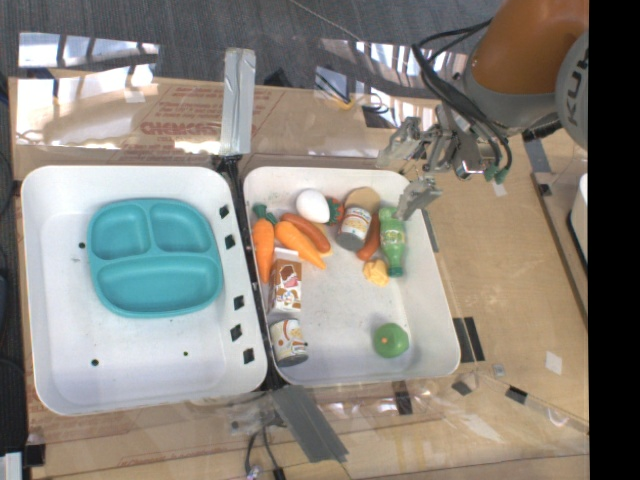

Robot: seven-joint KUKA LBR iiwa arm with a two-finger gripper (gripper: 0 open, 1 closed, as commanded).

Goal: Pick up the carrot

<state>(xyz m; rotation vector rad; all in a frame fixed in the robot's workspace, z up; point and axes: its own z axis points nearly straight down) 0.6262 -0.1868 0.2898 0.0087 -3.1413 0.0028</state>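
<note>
Several carrots lie in the right bin (440, 308). One carrot (263, 250) lies lengthwise along the bin's left wall, its green top pointing to the back. Two more carrots (303, 238) lie slanted beside it, just in front of a white egg (313, 205). A fourth carrot (369, 240) is partly hidden between a small jar (354, 224) and a green bottle (392, 242). My gripper (400, 182) hovers over the bin's back right corner. It is open, with nothing between its fingers, and it stands apart from every carrot.
The right bin also holds a yellow piece (376, 271), a green round fruit (391, 340), a small carton (286, 284) and a can (289, 341). A teal divided plate (155, 255) lies in the left bin (50, 358). Cables hang off the wrist.
</note>
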